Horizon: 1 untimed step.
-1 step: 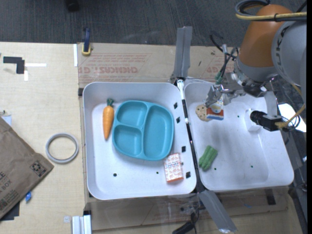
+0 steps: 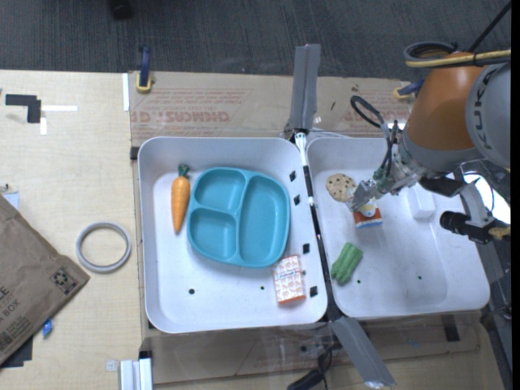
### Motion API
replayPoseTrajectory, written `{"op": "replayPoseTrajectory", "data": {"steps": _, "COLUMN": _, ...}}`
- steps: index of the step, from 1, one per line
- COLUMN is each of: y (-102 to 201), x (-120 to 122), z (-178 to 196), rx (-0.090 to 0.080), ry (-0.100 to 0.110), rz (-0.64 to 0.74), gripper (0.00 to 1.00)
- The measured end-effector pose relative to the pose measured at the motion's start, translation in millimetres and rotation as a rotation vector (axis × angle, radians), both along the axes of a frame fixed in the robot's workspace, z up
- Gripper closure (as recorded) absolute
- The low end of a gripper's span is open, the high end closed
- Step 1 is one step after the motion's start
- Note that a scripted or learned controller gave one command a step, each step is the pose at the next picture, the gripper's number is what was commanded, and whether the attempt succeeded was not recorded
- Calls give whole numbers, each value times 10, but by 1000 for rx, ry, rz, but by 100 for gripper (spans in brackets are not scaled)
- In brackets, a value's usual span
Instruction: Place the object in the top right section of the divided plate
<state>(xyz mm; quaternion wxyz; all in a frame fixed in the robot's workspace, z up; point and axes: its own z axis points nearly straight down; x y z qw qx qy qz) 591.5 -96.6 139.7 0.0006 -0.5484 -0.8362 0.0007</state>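
one small carton [image 2: 369,215] right under gripper [image 2: 365,197] in right bin [image 2: 422,295], grip state unclear

Pale wooden bench [image 2: 65,169] against dark grey carpet [image 2: 244,15].

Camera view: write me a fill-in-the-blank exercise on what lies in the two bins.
1. The carrot lies in the ____ bin, beside the divided plate.
2. The plate's colour is ____.
3. The cookie lies in the ____ bin.
4. The green toy lies in the same bin as the ____.

Missing words: left; blue; right; cookie
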Motion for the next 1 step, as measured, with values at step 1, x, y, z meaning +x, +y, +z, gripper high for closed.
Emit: {"op": "replayPoseTrajectory", "data": {"steps": 1, "y": 86, "x": 219, "z": 520, "rx": 0, "ry": -3, "rz": 10, "gripper": 100}}
